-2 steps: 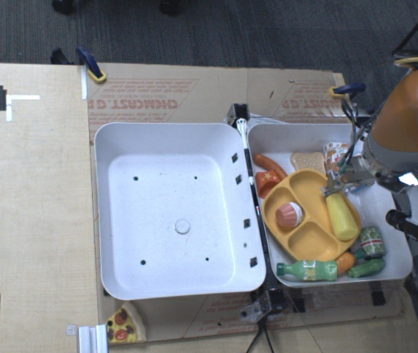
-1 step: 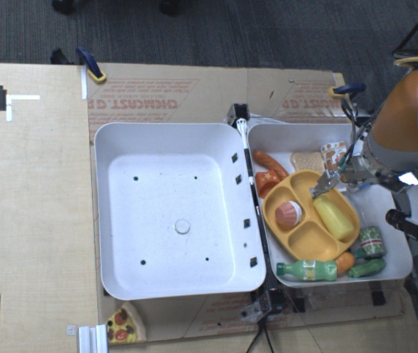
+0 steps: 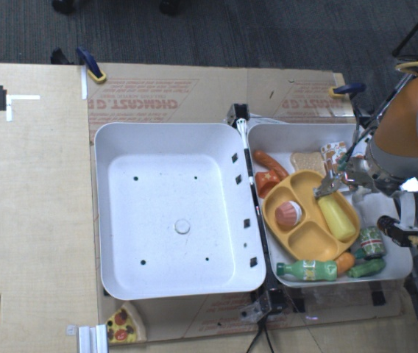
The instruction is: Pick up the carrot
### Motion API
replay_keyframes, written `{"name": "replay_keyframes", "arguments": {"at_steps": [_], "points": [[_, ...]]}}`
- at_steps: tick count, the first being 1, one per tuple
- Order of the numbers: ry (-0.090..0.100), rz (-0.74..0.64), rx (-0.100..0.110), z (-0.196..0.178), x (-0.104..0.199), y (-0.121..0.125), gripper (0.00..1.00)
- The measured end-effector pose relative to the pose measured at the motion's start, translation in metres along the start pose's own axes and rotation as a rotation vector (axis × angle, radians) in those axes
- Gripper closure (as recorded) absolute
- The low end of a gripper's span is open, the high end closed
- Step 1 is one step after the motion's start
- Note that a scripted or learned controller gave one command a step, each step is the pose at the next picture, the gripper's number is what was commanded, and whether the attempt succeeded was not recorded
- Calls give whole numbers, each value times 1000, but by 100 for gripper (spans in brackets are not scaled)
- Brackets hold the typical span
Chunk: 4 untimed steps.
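The carrot [image 3: 346, 262] is a short orange piece with a green leafy end. It lies at the front of the right bin [image 3: 394, 210], between a green bottle [image 3: 308, 271] and a small can [image 3: 372, 242]. My gripper [image 3: 329, 187] hangs over the back right rim of a yellow divided plate [image 3: 306, 235], well behind the carrot and apart from it. Nothing shows in its grasp. The arm with its orange band [image 3: 408, 120] comes in from the right.
On the plate lie a yellow oblong item [image 3: 338, 217] and a pinkish round one [image 3: 288, 213]. A red-orange sausage [image 3: 269, 161], a red pepper [image 3: 267, 183], a bread slice [image 3: 308, 161] and a snack packet [image 3: 333, 153] crowd the bin's back. The left bin [image 3: 110, 197] holds a small disc [image 3: 182, 227].
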State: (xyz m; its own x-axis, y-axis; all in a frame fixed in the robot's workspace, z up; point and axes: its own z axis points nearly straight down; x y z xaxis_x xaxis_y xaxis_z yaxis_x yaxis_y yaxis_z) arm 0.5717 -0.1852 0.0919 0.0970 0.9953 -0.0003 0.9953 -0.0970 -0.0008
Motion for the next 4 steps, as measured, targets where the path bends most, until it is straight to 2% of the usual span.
{"name": "replay_keyframes", "arguments": {"at_steps": [1, 2, 3, 4], "points": [[-2, -364, -61, -31, 1, -57, 0], [4, -365, -62, -40, 5, -55, 100], [-6, -203, -18, -33, 70, -47, 100], [-19, -2, -60, -19, 69, -57, 100]]}}
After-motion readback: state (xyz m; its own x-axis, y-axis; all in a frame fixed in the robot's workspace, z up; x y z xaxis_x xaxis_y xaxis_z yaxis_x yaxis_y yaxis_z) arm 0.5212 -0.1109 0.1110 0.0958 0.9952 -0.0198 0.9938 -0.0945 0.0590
